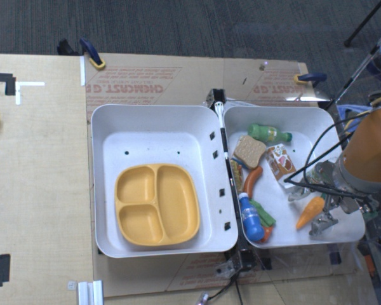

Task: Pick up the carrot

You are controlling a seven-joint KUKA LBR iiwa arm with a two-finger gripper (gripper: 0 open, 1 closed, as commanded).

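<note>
Though the arm (368, 154) comes in from the right edge of the frame, w/ its orange band big in the mid-right, the gripper (322, 220) sits low in the right bin (276, 112), toward the lower right of the frame. Metal fingers (320, 224) are just right of and touching or nearly touching the carrot (310, 212); whether the hand is released or clenched can't be told from this angle, and no part of the carrot is clearly seen between the fingers, so no grasp is claimed.

Carrot lies on the bin floor, lower right part of the right bin, tilted w/ its thick end up-right and its thin tip down-left. Clear of the other items: blue bottle (251, 217) and green piece (264, 212) sit to its left, snack packet (280, 162) above, bread slice (249, 151) and green bottle (270, 133) further up. Left bin (152, 116) holds a yellow divided plate (157, 204).

Handling, as a judgement: prob. a toy carrot, light, stiff, smooth plastic, so it may slip or squirt out along its taper if pinched near the tip. Best hold is across the thicker mid-to-upper body, fingers closing across the short axis, perpendicular to its length. Bin wall on the right is near, so approach room is tight.
</note>
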